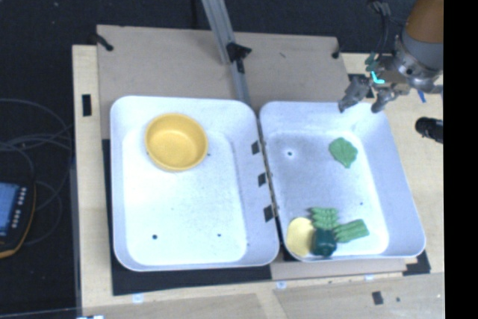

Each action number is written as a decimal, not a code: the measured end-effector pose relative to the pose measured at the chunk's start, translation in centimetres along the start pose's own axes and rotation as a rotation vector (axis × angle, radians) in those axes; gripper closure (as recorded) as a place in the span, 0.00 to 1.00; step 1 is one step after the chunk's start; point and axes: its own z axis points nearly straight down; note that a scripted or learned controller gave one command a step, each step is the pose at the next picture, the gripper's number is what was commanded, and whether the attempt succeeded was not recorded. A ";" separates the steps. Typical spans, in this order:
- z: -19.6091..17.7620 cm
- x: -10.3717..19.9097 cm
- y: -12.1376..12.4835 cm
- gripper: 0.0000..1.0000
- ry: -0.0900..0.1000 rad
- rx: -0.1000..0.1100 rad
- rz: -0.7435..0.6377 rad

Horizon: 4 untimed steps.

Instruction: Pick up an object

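White plastic makes up both shallow bins, set side by side on a pale bench [299, 60] in the middle of the frame. In the left bin [187, 235], toward its upper left part, a yellow bowl [176, 141] stands upright with its hollow facing up, apart from the walls.

In the right bin [373, 160], a small green lump [343, 152] lies alone in the upper right part. Along the lower edge of that bin a cluster lies together: a pale yellow round piece [299, 235] at the left, a dark teal object [324, 243] touching it, a green ridged piece [324, 217] just above, and a green elongated piece [352, 229] reaching to the right.

At the upper right of the frame the grey arm with its orange band [427, 15] comes in, and the gripper [364, 101] hangs over the upper right corner of the right bin, near its rim. Its two dark fingers [349, 99] are spread apart with a gap between them, and nothing sits between them. The green lump is the nearest object, lower in the frame and well clear of the fingertips.

A grey metal rail [213, 0] slants down from the top centre toward the gap between the bins.
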 end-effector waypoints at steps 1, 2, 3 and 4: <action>0.0 0.0 0.0 0.00 0.000 0.000 0.000; 5.9 0.7 -0.2 0.00 0.000 0.005 0.000; 10.2 0.1 -0.3 0.00 -0.001 0.004 0.001; 15.5 0.0 -0.5 0.00 0.000 0.005 0.000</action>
